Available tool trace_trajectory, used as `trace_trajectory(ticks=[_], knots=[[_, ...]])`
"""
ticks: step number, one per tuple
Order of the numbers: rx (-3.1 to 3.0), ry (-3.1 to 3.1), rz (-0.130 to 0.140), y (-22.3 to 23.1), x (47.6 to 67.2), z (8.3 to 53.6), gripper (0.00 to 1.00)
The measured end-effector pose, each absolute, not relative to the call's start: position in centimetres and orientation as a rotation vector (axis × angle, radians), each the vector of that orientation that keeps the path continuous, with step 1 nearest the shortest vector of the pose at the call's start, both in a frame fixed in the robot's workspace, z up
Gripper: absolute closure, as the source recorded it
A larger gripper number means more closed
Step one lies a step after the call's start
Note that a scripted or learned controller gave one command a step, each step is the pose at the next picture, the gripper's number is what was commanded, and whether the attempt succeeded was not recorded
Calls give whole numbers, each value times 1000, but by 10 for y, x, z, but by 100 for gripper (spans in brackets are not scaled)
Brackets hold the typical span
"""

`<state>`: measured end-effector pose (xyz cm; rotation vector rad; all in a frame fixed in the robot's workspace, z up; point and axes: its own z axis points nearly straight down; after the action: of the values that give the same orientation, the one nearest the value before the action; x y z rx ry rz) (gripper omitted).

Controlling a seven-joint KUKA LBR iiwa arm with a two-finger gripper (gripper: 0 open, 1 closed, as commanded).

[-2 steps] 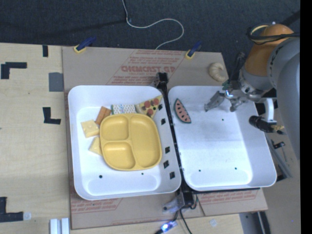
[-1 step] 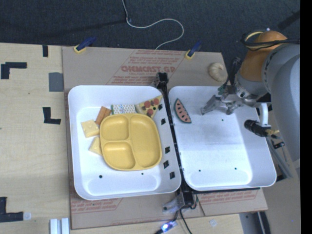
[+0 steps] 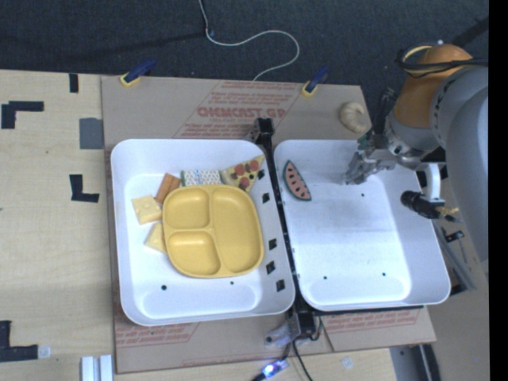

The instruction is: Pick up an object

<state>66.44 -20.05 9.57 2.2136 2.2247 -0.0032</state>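
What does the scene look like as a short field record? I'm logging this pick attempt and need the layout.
left bin: yellow divided plate, with small food pieces around its upper and left edges
right bin: watermelon slice near the upper left corner
gripper: over the right bin's upper part, apart from the watermelon slice
held object: none seen between the fingers
outside bins: beige lump on the cardboard above the right bin

arm (image 3: 444, 109) reaches in from the right, grey body with the orange band at the upper right. wrist angled down and leftward. gripper (image 3: 355, 173) sits low over the right bin's back right corner, fingers pointing down-left, nothing visible between them.
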Motion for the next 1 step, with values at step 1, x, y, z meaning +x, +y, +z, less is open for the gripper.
trace_trajectory(ticks=[1], knots=[[2217,2222,4,-191,662,146,100]])
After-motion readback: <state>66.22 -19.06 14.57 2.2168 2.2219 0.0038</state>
